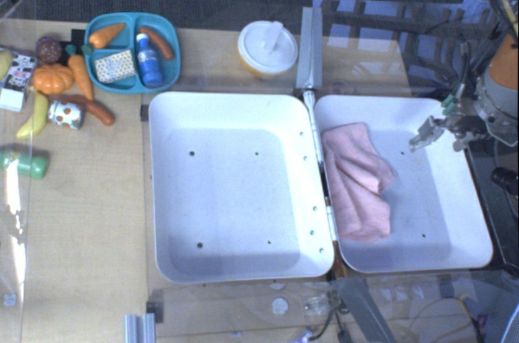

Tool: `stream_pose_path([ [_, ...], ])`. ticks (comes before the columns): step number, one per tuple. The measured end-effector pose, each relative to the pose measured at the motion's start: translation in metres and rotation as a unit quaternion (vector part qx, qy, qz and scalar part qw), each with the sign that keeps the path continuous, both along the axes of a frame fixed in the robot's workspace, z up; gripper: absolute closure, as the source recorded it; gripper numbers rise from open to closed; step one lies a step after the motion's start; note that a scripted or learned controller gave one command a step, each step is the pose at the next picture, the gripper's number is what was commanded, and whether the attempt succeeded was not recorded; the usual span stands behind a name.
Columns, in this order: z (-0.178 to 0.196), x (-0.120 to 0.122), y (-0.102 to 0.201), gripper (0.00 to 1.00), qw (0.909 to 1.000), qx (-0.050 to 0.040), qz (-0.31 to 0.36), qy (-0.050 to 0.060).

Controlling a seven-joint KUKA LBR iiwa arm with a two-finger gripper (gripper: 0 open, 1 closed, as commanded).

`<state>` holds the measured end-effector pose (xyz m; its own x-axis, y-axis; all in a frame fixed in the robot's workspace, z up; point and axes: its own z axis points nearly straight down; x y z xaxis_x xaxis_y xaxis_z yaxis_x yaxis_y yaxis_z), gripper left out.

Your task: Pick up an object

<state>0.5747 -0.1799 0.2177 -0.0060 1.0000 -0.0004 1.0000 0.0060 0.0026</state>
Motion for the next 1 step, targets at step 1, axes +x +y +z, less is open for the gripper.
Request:
stream_pose_path([
  [1,0.0822,0.0163,-0.0241,0.00,0.9995,-0.0010,-0.031,-0.002],
])
